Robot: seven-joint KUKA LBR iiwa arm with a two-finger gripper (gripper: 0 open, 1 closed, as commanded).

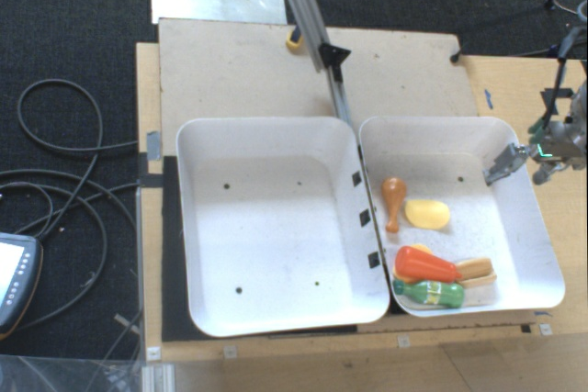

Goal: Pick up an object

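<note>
The right bin (441, 142) holds several toy foods. A brown drumstick (394, 196) lies near the divider, with a pale yellow lump (428, 214) beside it. At the front sit an orange-red carrot (425, 265), a green bottle (432, 293) and a tan hot-dog bun (476, 270), all touching. My gripper (524, 166) hangs over the right bin's far right rim, above and to the right of the food. It looks open, with nothing between its fingers (503, 164).
The left bin (266, 225) adjoins the right one along a divider with black clips (365, 218). A slanted metal pole (308, 9) crosses the bench at the back. Cables and a pendant (16, 275) lie on the floor to the left.
</note>
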